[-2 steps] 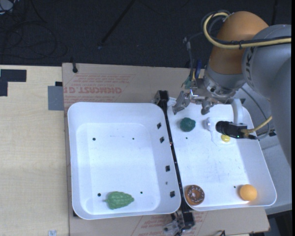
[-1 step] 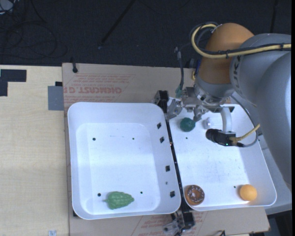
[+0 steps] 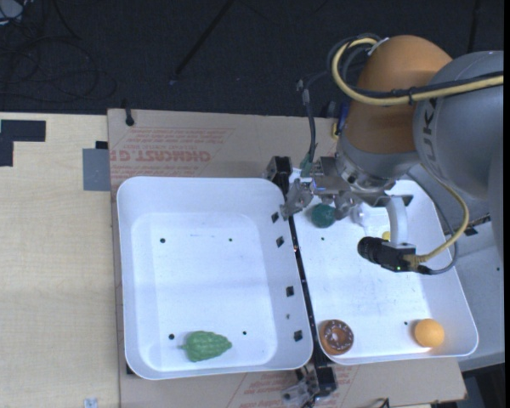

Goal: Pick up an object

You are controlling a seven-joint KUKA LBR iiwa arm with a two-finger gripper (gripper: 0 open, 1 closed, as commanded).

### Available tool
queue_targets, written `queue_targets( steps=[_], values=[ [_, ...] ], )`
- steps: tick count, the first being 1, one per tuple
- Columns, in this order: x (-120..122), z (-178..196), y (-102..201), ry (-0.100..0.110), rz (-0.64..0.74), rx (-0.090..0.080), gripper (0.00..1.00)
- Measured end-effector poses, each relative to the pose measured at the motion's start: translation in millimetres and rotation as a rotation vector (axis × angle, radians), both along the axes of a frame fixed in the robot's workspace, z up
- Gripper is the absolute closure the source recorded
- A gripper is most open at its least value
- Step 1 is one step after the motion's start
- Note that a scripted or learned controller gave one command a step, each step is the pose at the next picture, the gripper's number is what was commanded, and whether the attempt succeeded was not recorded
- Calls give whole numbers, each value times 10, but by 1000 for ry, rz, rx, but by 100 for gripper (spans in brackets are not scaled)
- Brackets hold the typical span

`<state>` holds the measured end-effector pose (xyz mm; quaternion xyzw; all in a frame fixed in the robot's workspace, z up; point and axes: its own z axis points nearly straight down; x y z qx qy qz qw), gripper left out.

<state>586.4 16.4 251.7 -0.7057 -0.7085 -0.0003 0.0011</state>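
My gripper [image 3: 324, 195] hangs over the far left corner of the right bin [image 3: 365, 300], below the grey arm's orange band. Directly beneath it is a small dark teal ball [image 3: 323, 217], partly covered by the gripper body. I cannot tell whether the ball is touched or lifted. A brown round doughnut-like piece [image 3: 336, 336] lies at the right bin's near left corner. An orange ball [image 3: 427, 333] rests at its near right corner. In the left bin [image 3: 204, 253], a lumpy green object [image 3: 206, 345] lies near the front wall.
The wall between the two bins [image 3: 293, 262] runs just left of the gripper. A black cable connector [image 3: 384, 252] with a yellow cable hangs off the arm over the right bin's middle. Cardboard [image 3: 187, 143] lies under the bins.
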Motion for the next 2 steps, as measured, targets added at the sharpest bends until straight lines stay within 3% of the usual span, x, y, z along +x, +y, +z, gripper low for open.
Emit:
queue_targets(
  steps=[1,2],
  values=[
    [-268,-689,214,11,-2,-2,0],
    [-244,-550,182,6,-9,-2,100]
  ],
)
